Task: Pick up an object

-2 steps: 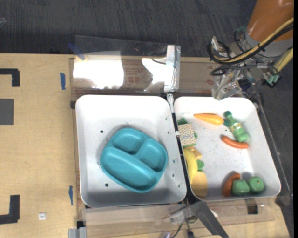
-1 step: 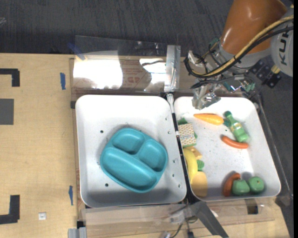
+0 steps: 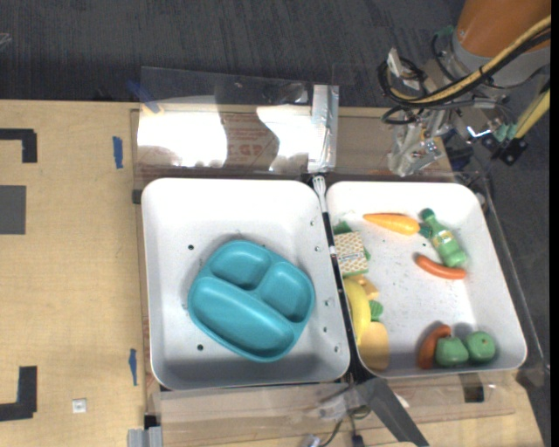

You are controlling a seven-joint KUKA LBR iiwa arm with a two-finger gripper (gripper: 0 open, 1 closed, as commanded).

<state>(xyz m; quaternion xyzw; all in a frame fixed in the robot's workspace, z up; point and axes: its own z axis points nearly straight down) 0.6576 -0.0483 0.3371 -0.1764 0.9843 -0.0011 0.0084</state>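
My gripper (image 3: 417,155) hangs just beyond the far rim of the right bin (image 3: 498,271), with nothing seen in it. Inside that bin lie an orange carrot (image 3: 391,223), a green bottle (image 3: 444,241) and a red chili (image 3: 441,268). Along the bin's left wall sit a tan waffle-patterned block (image 3: 349,252), a yellow banana (image 3: 356,301) and a yellow pear-like piece (image 3: 375,346). Two green round items (image 3: 465,348) and a red-brown piece (image 3: 429,344) rest in the near right corner.
The left bin (image 3: 166,227) holds a teal divided plate (image 3: 253,299). A shiny plastic sheet (image 3: 236,131) lies behind the left bin. Cables and the arm's orange band (image 3: 498,26) fill the upper right. The wooden bench (image 3: 61,262) stretches to the left.
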